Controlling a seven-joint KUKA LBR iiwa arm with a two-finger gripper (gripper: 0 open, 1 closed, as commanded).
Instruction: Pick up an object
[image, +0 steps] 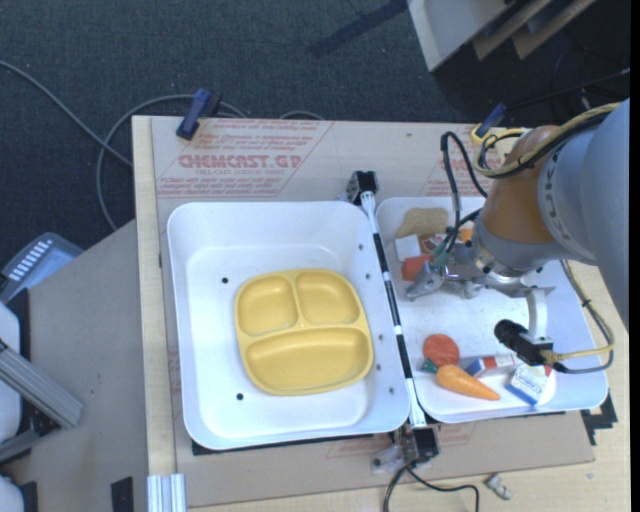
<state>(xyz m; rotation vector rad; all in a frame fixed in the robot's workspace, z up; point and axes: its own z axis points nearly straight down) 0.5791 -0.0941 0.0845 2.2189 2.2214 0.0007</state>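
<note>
Nearest in the right bin (590, 400) lay a carrot (468, 381), a red ball (441, 349) and a small tube (492, 365); all looked light, and the carrot seemed best gripped across its middle. Farther back the gripper (430, 278) hung low beside a red piece (414, 268); I could not tell its opening. The arm (560, 200) hid the items behind. The left bin (200, 330) held a yellow tray (300, 330).

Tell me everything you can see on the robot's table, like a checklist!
Surface: bench bearing left bin and right bin.
Job's things: orange carrot, red tomato, small tube, blue-white packet, tan and red pieces in right bin.
Clutter: yellow divided plate in left bin.
Grippers: gripper low in right bin, jaws unclear.
Cables: yellow and black wires on arm.
Surroundings: dark carpet.
</note>
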